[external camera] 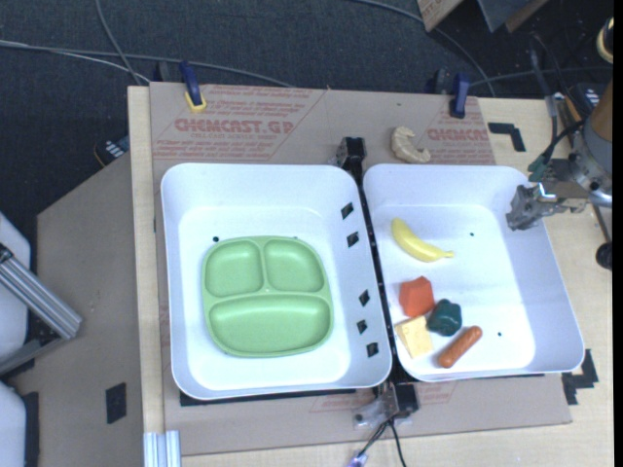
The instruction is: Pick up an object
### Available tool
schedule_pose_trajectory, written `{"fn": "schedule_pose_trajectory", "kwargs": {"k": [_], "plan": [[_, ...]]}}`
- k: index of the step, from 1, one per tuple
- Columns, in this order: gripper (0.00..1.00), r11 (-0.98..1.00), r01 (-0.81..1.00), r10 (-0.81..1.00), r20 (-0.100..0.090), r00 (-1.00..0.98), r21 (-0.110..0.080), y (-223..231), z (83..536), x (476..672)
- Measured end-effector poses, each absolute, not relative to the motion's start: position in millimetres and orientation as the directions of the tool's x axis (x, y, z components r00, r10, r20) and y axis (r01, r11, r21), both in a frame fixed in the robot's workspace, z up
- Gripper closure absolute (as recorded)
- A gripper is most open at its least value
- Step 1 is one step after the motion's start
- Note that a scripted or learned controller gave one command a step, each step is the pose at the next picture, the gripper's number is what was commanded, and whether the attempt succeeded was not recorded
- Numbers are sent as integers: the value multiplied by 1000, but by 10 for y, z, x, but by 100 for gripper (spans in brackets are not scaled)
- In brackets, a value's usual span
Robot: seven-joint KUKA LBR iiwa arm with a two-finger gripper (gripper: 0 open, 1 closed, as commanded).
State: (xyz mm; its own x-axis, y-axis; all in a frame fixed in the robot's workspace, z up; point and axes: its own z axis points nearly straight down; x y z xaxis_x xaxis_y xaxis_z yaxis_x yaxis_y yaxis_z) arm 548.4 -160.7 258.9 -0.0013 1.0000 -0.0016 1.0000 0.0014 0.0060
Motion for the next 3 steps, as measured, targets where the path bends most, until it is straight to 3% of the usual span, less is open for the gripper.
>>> {"fn": "schedule_pose_trajectory", "kwargs": {"k": [3], "plan": [[100, 5, 1000, 1000, 3, -5, -4, -2, 2345, 5137]]}}
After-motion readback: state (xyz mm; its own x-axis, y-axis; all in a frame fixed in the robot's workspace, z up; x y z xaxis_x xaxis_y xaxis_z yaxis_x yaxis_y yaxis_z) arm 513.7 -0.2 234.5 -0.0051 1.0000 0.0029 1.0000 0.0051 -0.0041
